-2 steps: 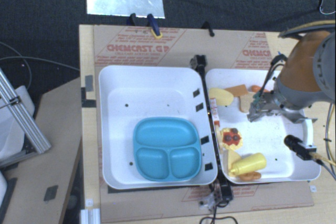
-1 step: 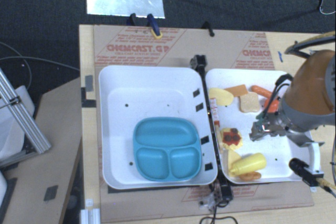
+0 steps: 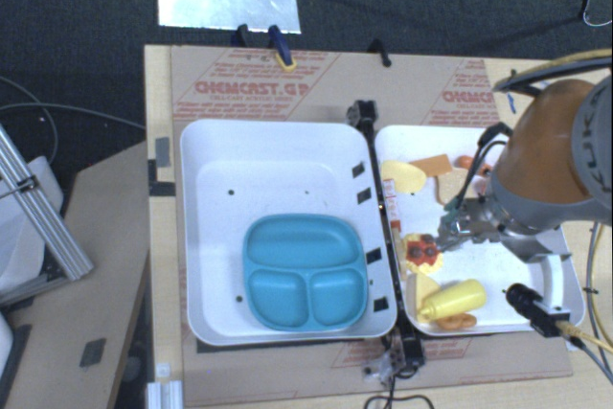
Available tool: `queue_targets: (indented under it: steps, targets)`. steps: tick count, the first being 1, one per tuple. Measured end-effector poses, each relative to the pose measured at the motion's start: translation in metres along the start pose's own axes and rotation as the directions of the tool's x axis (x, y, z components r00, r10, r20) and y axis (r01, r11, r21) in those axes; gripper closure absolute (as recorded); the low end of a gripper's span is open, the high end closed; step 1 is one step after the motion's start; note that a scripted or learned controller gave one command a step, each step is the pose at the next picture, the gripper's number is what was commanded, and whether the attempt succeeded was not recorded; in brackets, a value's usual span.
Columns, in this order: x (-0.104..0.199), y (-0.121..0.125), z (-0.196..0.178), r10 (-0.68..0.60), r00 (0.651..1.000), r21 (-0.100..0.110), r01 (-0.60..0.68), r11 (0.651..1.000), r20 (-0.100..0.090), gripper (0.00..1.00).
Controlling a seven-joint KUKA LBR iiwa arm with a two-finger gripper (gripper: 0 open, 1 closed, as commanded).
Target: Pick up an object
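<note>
One two-finger gripper (image 3: 446, 236) is seen low in the right white bin (image 3: 575, 297), at the end of the grey arm with the orange band (image 3: 551, 144). Whether its fingers are open or closed cannot be told, and nothing can be seen held between them.

Just beside the gripper, toward the divider, a small red and yellow toy piece (image 3: 420, 250) is lying; it is judged to be the likely target. Below it a yellow plastic bottle-shaped toy (image 3: 450, 298) is lying on its side, with a small orange piece (image 3: 458, 322) touching it. Farther up, a pale yellow flat piece (image 3: 402, 175) and an orange-brown flat piece (image 3: 433, 165) are placed near each other.

In the left white bin (image 3: 206, 168) a blue plastic tray with three compartments (image 3: 305, 270) is resting.

A failure could be caused by the crowding: the small pieces are close together, so one could be pushed aside, or the red piece could slip against the bin wall.

On the brown cardboard sheet (image 3: 316, 77) under the bins, red printing is seen upside down; it seems to read "CHEMCAST GP".
</note>
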State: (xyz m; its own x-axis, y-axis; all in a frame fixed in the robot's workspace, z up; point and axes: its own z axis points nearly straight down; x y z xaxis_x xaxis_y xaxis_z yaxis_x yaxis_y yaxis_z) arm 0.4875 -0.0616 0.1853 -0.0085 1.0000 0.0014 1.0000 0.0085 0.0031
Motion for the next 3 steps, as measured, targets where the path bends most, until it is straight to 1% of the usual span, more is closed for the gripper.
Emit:
queue_targets:
  steps: [1,2,3]
  targets:
    - [0.014,0.011,0.001,0.002,1.000,0.002,-0.002,1.000,0.001,1.00]
    - [0.052,0.019,0.001,0.000,1.000,0.002,0.000,1.000,0.000,1.00]
    - [0.050,0.019,0.001,0.004,1.000,0.002,-0.004,1.000,0.001,0.00]
